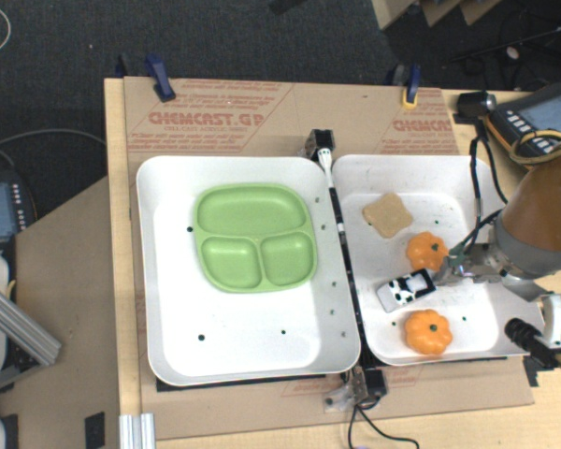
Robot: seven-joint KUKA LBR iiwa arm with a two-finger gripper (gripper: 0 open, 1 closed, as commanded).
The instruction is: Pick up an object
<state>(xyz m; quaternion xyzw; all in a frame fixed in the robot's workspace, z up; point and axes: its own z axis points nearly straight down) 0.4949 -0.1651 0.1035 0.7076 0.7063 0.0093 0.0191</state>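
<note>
Whether the gripper (pixel 460 258) is open or closed cannot be told, since its tip is small and partly lost against the grey wrist behind it. It sits low over the right bin (pixel 453 181), just right of the upper pumpkin (pixel 426 251); whether the two touch is unclear, and nothing is seen held in it. Behind it the grey wrist and the orange band of the arm (pixel 542 218) run off toward the right edge.

Just below and left of the gripper lies a small black-and-white toy (pixel 405 291), tilted, close under the upper pumpkin. A second pumpkin (pixel 427 332) sits near the bin's front wall, just below the toy. A tan slice of bread (pixel 388 214) lies flat toward the back of the bin, up and left of the upper pumpkin, apart from it.

Beside this bin, touching it along the middle seam, is the left bin (pixel 168 279). A green divided plate (pixel 255 237) rests in its back half, with one long compartment behind and two small ones in front.

Both bins stand on a brown board (pixel 215 110) printed with red lettering, and two clamps (pixel 159 78) grip its far edge.
</note>
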